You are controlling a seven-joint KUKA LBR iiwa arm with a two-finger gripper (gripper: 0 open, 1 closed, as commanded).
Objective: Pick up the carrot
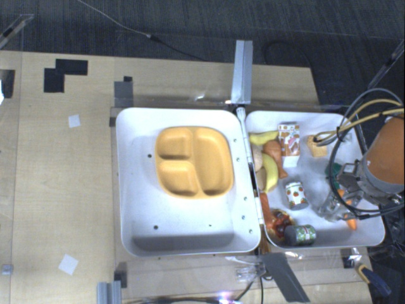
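A small orange piece, which looks like one end of the carrot (352, 221), pokes out at the front right of the right bin (373, 233). The gripper (336, 209) hangs low directly over it, touching or nearly touching, and hides the rest of it. Whether the carrot is held cannot be seen. The grey arm with its orange band (387, 152) reaches in from the right, with cables looping over the wrist.
Along the right bin's left side lie bananas (270, 170), an onion-like item (273, 149), two small printed cans (289, 139) (295, 194), a green can (302, 234) and an orange-red clump (273, 218). A yellow block (316, 145) sits at the back. The left bin holds a yellow divided plate (193, 161).
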